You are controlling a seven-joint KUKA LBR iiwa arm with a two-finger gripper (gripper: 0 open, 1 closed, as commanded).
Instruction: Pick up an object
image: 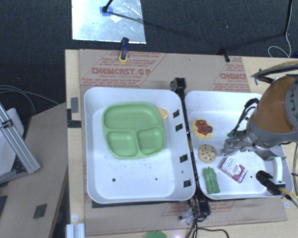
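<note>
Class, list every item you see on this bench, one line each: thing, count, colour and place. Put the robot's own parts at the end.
Bins: two, white, side by side on the bench.
Divided plate: one, green, in the left bin.
Yellow object: one, peeking out beside the plate's upper right edge.
Toy pizza slice: one, yellow and red, right bin.
Cookie: one, tan with dark chips, right bin.
Green vegetable toy: one, right bin's near edge.
Packet: one, red and white, right bin.
Arm: one, grey and orange, from the right.
Hand: one, above the packet.
</note>
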